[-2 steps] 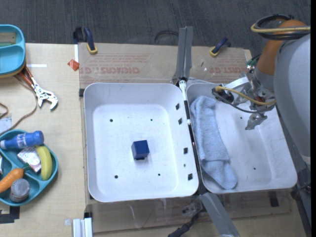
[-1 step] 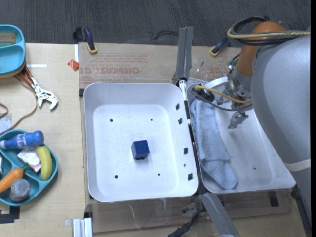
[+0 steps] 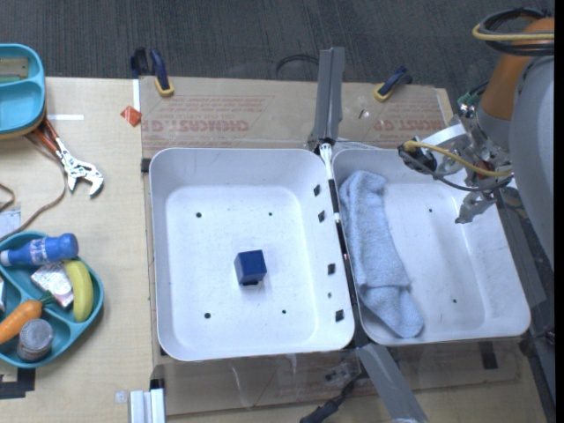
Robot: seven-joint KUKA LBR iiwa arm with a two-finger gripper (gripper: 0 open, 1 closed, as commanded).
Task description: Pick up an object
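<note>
A small dark blue cube (image 3: 251, 267) rests on the floor of the left white bin (image 3: 176, 192), a little below its middle. A pale blue-grey towel (image 3: 377, 249) lies crumpled lengthwise along the left side of the right white bin (image 3: 476, 280). My gripper (image 3: 474, 205) hangs over the far right part of the right bin, below the orange-banded wrist and a tangle of cables. It is well right of the towel and far from the cube, with nothing seen in it.
A blue tray (image 3: 88, 320) with a bottle, a banana and a carrot sits at the bench's left edge. A wrench (image 3: 79, 173) and a teal container (image 3: 22, 86) lie beyond it. Clamps (image 3: 159, 70) hold the cardboard behind the bins.
</note>
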